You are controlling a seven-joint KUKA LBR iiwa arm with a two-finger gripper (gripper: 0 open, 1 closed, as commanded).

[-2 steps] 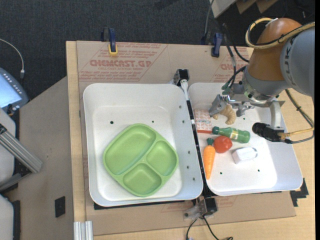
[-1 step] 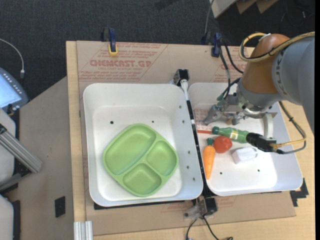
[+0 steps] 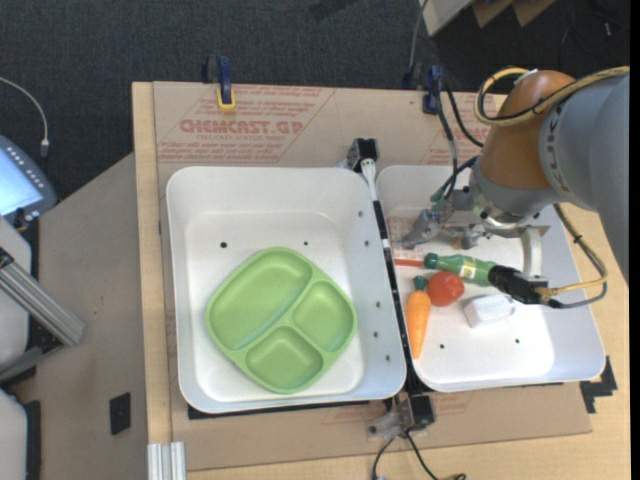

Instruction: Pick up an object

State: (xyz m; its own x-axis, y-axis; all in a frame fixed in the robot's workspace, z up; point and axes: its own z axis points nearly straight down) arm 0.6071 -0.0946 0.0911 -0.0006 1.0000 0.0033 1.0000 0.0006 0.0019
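Cardboard [image 3: 300, 118] under two white bins [image 3: 190, 268] covers the bench; hand [image 3: 440, 223] grip state unclear.

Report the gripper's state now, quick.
Gripper: cannot be told; it sits low in the right bin, above the green bottle and tomato.

green plate [image 3: 282, 318], orange carrot [image 3: 417, 323], seemingly red tomato [image 3: 446, 288]

The arm [image 3: 560, 138] is cut off by the picture's right edge. Its wrist hides the jaws and the right bin's [image 3: 500, 363] far wall; the green bottle's [image 3: 462, 265] far end disappears under a black fitting.
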